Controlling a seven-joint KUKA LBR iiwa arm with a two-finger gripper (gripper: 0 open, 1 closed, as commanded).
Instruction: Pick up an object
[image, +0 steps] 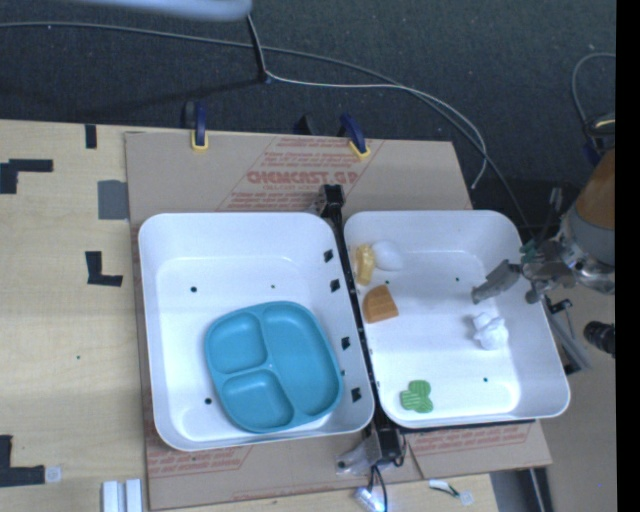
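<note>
While the gripper (500, 280) hangs over the right bin (540, 400) near its right rim, whether it is open or closed cannot be told. Just below it lies a white crumpled object (489, 331), apart from it. Farther left sit an orange block (379, 304) and a yellow piece (365, 263); a green object (417, 396) lies near the front. A blue divided plate (270, 365) rests in the left bin (165, 250).
</note>
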